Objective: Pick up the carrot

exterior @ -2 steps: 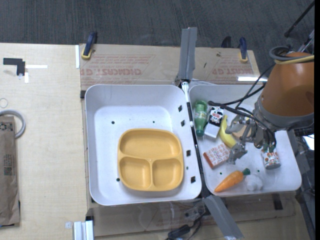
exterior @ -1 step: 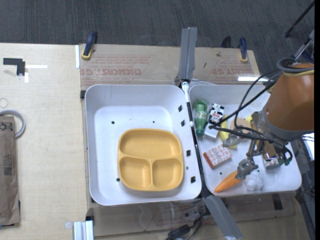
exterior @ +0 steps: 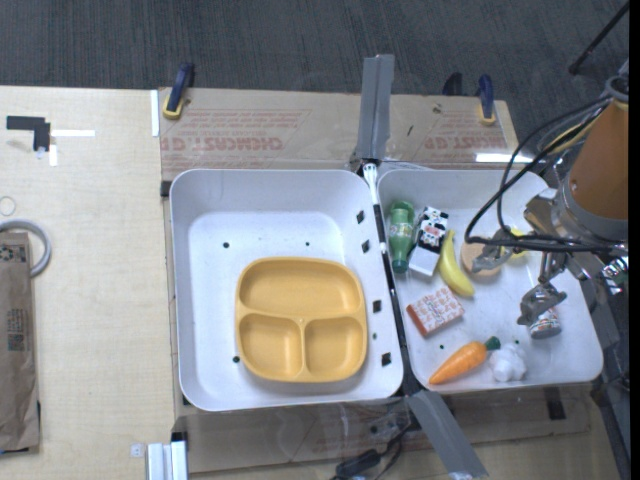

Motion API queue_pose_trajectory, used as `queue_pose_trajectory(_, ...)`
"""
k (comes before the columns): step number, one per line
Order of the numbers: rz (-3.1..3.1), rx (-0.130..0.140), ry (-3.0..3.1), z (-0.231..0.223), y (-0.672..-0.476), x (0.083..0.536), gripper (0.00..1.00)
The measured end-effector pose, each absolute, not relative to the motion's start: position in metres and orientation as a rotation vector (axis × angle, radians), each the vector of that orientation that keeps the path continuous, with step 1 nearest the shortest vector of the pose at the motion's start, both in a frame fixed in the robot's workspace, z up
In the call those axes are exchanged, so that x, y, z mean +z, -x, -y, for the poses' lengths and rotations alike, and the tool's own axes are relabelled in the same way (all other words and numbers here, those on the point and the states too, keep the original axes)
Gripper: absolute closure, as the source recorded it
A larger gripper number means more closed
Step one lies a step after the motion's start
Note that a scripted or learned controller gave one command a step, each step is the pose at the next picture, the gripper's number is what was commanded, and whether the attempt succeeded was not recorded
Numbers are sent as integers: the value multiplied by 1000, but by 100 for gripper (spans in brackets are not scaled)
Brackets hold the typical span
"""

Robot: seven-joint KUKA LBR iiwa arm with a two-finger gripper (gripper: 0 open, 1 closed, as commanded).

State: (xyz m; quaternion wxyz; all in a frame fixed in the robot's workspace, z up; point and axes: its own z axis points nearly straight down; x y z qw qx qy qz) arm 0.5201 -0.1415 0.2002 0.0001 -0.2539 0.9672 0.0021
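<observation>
Pale wood and cardboard make up the table [exterior: 80, 268], and two white bins sit on it side by side. In the right bin [exterior: 590, 368], down by its near wall, lies the carrot [exterior: 460, 361], flat on the bin floor with bare white around most of it, which I judge leaves room to come down on it. Its long axis runs on a slant: the orange tip points toward the bin's near left corner, the green top toward the far right, just beside a small white lump [exterior: 508, 364]. A red-and-white box [exterior: 435, 312] lies near it, farther back; beyond that are a banana [exterior: 456, 266], a green bottle [exterior: 401, 232] and a small black-and-white carton [exterior: 431, 230]. The gripper [exterior: 541, 308] hangs over the bin's right part, apart from the carrot; whether its jaws are apart or together I cannot tell. A yellow divided tray [exterior: 300, 320] fills the left bin [exterior: 200, 208].
</observation>
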Motion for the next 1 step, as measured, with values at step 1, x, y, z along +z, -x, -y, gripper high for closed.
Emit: queue_pose_trajectory(1,-2872,7,1267,117,-583,265,0)
